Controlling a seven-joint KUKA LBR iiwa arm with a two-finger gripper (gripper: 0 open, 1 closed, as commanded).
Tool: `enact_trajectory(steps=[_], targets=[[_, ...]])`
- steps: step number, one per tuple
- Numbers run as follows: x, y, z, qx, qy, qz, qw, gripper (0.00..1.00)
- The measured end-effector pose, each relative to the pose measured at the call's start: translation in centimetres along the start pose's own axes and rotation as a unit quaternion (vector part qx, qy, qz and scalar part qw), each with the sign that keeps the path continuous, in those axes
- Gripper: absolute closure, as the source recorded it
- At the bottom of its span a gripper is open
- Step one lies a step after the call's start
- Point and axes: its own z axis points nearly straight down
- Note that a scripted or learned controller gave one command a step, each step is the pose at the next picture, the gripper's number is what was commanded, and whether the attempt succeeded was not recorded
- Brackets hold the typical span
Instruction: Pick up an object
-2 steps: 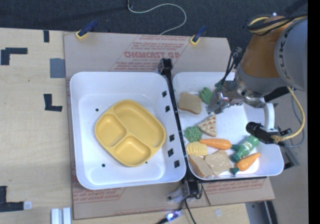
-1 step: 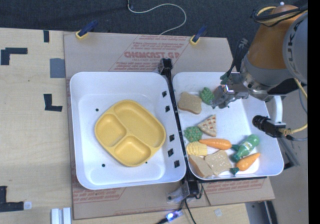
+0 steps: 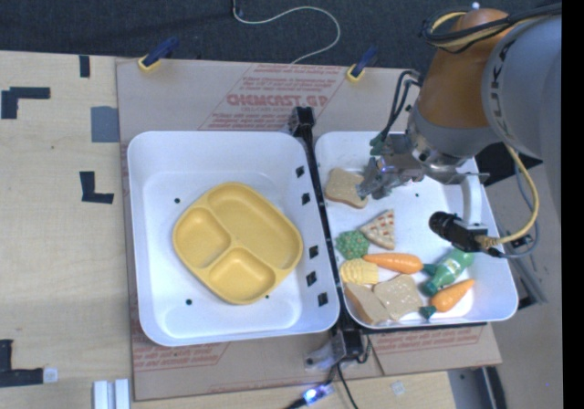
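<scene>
The gripper hangs low over the right bin, just beside a tan toast piece at the bin's far left; whether it is open or closed cannot be told. Nearer the front lie a pizza slice, broccoli, corn, two carrots and bread slices. The left bin holds a yellow divided tray. Red print on the cardboard beneath is mirrored and not legible
</scene>
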Motion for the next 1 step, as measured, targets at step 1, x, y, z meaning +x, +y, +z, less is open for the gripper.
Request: enact_trajectory(steps=[1], targets=[[5.68,-0.75,-1.08,0.000,0.001,-0.001,1.0000,1.00]])
